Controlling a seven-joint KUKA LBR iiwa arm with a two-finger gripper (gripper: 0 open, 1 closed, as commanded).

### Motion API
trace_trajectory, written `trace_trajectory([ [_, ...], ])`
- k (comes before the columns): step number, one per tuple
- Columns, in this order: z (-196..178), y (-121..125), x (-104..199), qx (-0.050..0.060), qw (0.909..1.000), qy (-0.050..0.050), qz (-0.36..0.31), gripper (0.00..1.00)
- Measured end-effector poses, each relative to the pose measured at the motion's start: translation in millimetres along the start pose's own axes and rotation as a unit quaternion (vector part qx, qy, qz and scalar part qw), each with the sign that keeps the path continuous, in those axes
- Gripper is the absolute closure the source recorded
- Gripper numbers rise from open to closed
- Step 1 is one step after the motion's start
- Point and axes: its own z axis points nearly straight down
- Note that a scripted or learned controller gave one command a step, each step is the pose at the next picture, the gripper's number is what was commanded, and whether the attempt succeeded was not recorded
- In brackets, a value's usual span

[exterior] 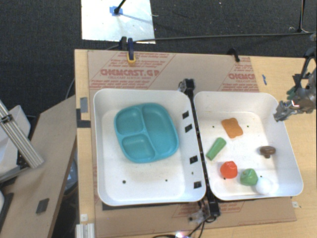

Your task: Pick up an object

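A teal divided plate (146, 132) is sitting in the left bin (106, 148). "CHEMCAST GP" is showing in red on the brown sheet (130, 73) behind. In the right bin (285, 148), a green cylinder (216, 148) is lying with its long axis slanting upward to the right. The gripper (290, 108) is hovering at the bin's far right rim, too blurred to read its state.

"CHEMCAST GP" on brown board (148, 66)
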Motion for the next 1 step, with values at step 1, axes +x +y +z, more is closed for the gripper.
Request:
trace_trajectory([
  [1,14.0,-11.2,47.8,0.003,1.0,0.002,-0.001,1.0],
])
